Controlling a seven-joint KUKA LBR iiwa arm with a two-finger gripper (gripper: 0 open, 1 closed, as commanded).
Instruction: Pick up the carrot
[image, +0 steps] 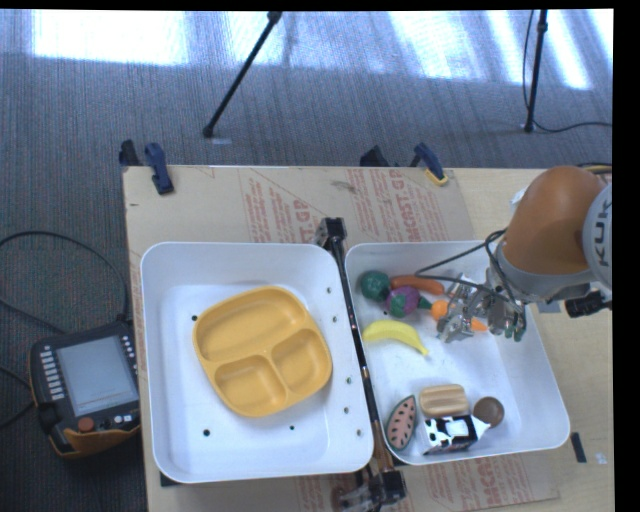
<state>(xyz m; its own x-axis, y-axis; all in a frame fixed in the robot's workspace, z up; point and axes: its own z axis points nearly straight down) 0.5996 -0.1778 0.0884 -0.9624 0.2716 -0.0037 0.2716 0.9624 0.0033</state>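
While the metal gripper (478, 322) hangs low in the right bin (540, 385), I cannot tell its finger state. Just beside it to the left, the slender, smooth orange carrot (419, 284) lies near a curved yellow banana (395, 335). A glossy three-compartment plate (262, 350) fills the left bin (160, 300).

Colours we see across the two white bins

We see a yellow-orange divided plate (262, 350) in the white left bin (160, 300); in the white right bin (545, 385) we find an orange carrot (418, 284), a dark green vegetable (374, 285), a purple and green piece (404, 300), a yellow banana (395, 335), a red watermelon slice (401, 421) with dark seeds, a tan bread piece (443, 400), a brown round piece (488, 410) and a black-and-white cow-patterned carton (450, 432).
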